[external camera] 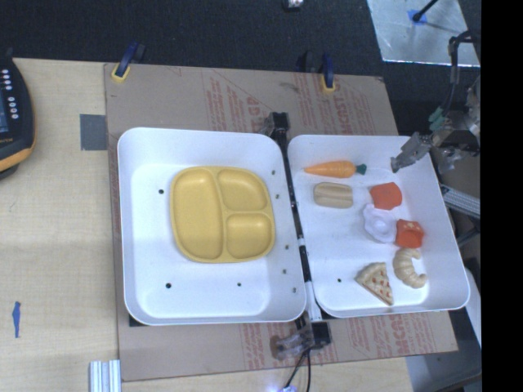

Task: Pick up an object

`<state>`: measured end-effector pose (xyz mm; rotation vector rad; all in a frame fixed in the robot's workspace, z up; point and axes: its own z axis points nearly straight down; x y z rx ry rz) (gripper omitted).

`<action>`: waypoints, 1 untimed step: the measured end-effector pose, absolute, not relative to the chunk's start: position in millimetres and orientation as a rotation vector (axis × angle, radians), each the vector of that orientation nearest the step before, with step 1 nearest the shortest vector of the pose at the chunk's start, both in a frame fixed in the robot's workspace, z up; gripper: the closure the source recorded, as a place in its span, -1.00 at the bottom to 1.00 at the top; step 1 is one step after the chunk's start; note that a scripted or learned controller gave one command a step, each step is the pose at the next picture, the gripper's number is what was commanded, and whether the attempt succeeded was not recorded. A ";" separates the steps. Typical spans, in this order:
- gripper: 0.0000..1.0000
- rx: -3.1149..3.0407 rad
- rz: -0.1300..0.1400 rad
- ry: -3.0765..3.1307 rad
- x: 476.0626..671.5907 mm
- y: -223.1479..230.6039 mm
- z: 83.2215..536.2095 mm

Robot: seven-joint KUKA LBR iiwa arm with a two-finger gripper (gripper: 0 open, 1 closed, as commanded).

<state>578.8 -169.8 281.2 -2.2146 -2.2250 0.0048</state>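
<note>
The gripper (406,155) hovers at the right bin's (343,300) far right corner, grip unreadable from here, and should drop squarely over the nearby toy carrot (331,169).

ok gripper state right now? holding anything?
Gripper: open or shut cannot be told from the camera view; nothing seen held. It sits at the right bin's upper right edge, near the carrot.

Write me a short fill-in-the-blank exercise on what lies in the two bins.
1. The yellow divided tray lies in the ____ bin.
2. The carrot lies in the ____ bin.
3. The pizza slice lies beside the ____.
4. The tray has ____ compartments.

Missing words: left; right; croissant; three.
</note>
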 end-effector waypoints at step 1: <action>-1.00 -2.211 0.011 -2.223 611.8 -190.0 167.6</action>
